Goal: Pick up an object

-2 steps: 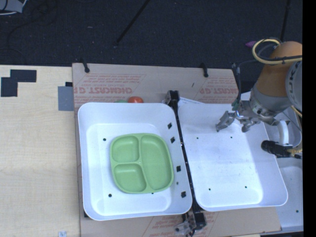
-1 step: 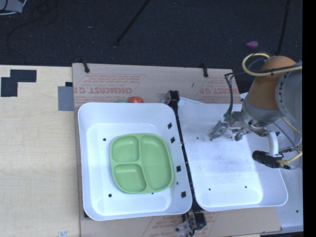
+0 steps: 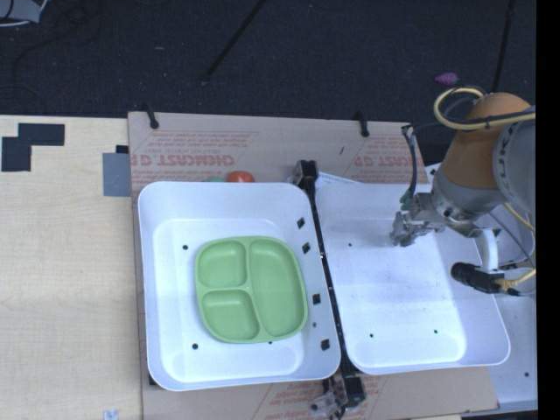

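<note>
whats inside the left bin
A green divided plate with three compartments lies flat on the floor of the left bin. The floor beneath the plate is covered. A small red object sits just behind the bin's far rim.

A pale green divided plate (image 3: 251,289) lies in the white left bin (image 3: 166,226); the worktop (image 3: 61,261) is light wood.
</note>
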`<state>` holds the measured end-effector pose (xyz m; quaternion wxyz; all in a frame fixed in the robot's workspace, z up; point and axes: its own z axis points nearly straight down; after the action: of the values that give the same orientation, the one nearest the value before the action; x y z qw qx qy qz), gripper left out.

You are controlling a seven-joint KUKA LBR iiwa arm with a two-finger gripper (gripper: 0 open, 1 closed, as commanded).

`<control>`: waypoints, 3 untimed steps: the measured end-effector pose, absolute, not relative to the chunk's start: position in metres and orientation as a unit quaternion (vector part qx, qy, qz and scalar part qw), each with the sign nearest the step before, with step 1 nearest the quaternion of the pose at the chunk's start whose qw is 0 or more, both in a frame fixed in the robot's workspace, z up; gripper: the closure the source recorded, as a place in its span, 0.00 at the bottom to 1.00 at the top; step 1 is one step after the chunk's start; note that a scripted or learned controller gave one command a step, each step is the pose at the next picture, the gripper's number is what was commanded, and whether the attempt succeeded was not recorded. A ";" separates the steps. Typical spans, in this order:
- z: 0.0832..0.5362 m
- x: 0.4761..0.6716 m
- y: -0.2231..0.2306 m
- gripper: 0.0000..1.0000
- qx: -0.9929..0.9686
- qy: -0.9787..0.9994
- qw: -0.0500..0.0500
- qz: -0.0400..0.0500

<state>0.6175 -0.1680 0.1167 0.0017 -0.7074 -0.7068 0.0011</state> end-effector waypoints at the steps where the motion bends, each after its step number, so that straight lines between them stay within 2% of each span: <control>1: 0.161 0.619 -0.163 1.00 -0.707 -0.707 -0.001 -0.001; 2: 0.224 0.621 -0.160 1.00 -0.707 -0.708 -0.002 -0.001; 3: 0.231 0.621 -0.161 1.00 -0.707 -0.708 0.000 0.000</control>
<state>0.6213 -0.1606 0.2306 0.0002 -0.7065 -0.7077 0.0000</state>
